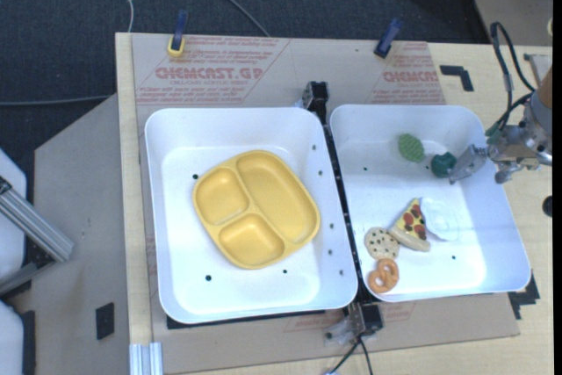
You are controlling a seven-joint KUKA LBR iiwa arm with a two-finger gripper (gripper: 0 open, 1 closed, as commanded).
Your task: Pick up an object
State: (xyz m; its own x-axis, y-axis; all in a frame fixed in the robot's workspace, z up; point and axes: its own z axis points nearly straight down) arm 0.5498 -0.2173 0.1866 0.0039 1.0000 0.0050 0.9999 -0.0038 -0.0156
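The right bin (492, 277) holds several toy foods. A green pickle-like piece (410, 147) and a small teal piece (442, 162) lie at its back. A pizza slice (411, 224), a cookie (379, 242) and a pretzel (384, 277) lie toward the front left, with a whitish piece (442, 224) beside the pizza. My gripper (484, 170) hangs over the bin's right back part, open. One of its fingers (465, 164) reaches close to the teal piece, and nothing sits between the fingers.
A yellow divided plate (255, 208) lies in the left bin (176, 154). Blue clamps (179, 35) (387, 39) hold the board at the back. Cables run at the far right and over the dark floor.
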